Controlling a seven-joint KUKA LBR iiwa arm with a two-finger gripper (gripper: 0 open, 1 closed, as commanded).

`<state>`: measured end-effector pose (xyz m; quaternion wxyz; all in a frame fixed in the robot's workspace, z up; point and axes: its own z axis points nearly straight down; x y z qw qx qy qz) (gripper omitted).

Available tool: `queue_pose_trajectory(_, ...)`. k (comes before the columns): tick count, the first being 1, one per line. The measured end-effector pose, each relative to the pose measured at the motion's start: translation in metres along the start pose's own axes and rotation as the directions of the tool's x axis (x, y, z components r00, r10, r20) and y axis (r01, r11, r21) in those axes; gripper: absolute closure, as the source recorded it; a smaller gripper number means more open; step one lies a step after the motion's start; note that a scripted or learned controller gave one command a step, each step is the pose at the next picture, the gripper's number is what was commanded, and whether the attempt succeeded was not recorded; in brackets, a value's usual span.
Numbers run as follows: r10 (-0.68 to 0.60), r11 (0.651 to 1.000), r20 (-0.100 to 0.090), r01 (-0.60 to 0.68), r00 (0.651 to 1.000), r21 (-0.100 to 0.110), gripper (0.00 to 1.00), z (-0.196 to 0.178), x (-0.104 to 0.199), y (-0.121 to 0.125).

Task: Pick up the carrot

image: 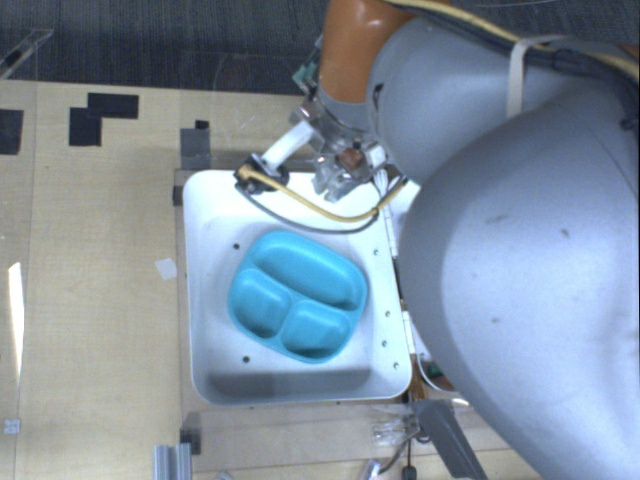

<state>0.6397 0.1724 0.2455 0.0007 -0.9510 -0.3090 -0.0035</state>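
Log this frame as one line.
arm: over right bin, covering it | hand: at left bin's far edge | blue divided plate: in left bin | carrot: not visible | grasp: unconfirmed

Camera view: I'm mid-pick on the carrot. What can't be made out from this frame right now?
- Carrot: no carrot can be made out; the arm covers the right bin.
- Right bin: almost wholly hidden behind the arm.
- End effector: seen above the left bin's far rim, but too cluttered by cable and blur to read its fingers.
- Blue tray: fully seen, three compartments.
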Motion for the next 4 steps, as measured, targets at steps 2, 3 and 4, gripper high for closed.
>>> queue_pose_trajectory(2,0.254,0.967,0.000,-0.254,0.967,0.000,1.00,0.003,0.040,-0.048)
queue_pose_trajectory(3,-0.335,0.942,0.007,0.335,0.942,0.003,1.00,0.000,0.000,-0.064)
queue_pose_trajectory(4,0.033,0.999,0.005,-0.033,0.999,0.001,1.00,-0.005,-0.013,-0.087)
